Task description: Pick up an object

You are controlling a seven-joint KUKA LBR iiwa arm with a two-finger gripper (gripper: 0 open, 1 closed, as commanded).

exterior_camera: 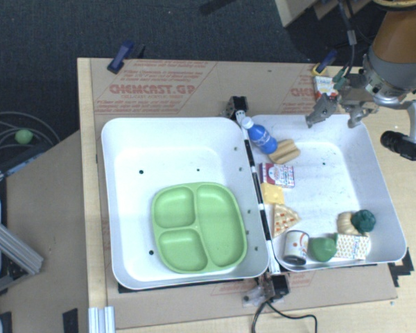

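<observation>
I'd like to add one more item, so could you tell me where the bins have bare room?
Left white bin: bare floor behind and left of the green divided plate. Right white bin: bare middle, between the blue bottle and the dark green ball. Crowded along its left wall and near corner.

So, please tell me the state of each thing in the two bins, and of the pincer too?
pincer: open, nothing between its fingers, above the right bin's far edge
blue bottle: lying on its side, cap toward the divider
can: lying on its side
green plate: flat, right way up, in the left bin
slice of pizza: lying flat
small pink box: lying flat
</observation>
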